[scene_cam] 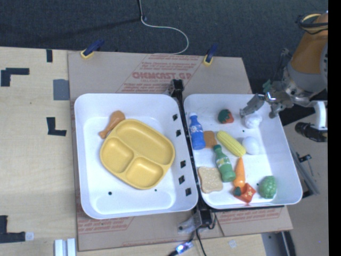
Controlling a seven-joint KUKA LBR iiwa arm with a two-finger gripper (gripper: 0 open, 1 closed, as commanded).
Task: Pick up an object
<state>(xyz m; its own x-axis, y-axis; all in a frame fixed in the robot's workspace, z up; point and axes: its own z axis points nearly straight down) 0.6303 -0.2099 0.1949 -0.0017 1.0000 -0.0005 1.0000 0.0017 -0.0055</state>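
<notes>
— Objects for picking lie in the right bin (287, 159): blue bottle (196, 132), corn (231, 143), green bottle (224, 163), carrot (239, 173).
— And the gripper (259, 108)?
— Above that bin's far right corner, beside a white lump (252, 121); whether its fingers are closed, I cannot tell.

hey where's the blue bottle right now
The blue bottle lies in the right bin, against its left wall, just left of the corn and above the green bottle.

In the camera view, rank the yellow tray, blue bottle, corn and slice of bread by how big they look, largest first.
1. Yellow tray
2. Blue bottle
3. Corn and slice of bread look about alike; I would not rank them.
</notes>
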